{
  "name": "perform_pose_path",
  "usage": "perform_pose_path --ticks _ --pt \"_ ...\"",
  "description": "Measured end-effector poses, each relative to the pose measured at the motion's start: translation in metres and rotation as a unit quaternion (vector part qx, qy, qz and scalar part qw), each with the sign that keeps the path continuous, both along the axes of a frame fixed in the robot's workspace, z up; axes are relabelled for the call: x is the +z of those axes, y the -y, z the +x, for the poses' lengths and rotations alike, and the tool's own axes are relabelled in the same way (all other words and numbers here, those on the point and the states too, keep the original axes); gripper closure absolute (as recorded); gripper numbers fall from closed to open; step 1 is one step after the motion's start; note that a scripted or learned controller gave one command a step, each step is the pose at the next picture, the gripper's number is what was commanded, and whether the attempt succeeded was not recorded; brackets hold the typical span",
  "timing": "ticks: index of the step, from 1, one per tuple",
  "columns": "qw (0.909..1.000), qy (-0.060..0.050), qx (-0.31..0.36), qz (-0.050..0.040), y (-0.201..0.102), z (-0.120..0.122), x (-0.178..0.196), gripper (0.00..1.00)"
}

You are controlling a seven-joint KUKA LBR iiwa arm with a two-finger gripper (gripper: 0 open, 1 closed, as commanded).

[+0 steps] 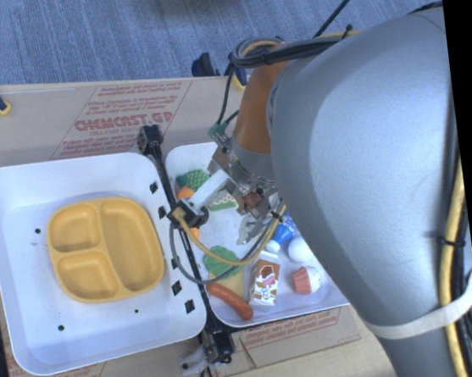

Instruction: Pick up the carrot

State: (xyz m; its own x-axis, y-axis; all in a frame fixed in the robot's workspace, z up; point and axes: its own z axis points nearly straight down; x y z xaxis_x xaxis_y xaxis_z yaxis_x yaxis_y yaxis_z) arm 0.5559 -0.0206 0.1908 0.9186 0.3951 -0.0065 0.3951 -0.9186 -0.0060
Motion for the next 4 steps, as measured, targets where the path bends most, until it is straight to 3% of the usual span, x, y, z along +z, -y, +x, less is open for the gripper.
perform_pose_path --ticks 1,2,3,4 --pt "1.0 0.0 0.0 0.0003 0.0 0.0 0.0 0.0" --pt "0.9989 0.002 0.048 -0.0001 -0.027 0.029 0.0 0.0" --pt "0.9973 0.0 -0.073 -0.0004 -0.016 0.0 0.0 0.0" --pt "0.9992 0.001 -0.039 0.0001 0.026 -0.028 0.0 0.0"
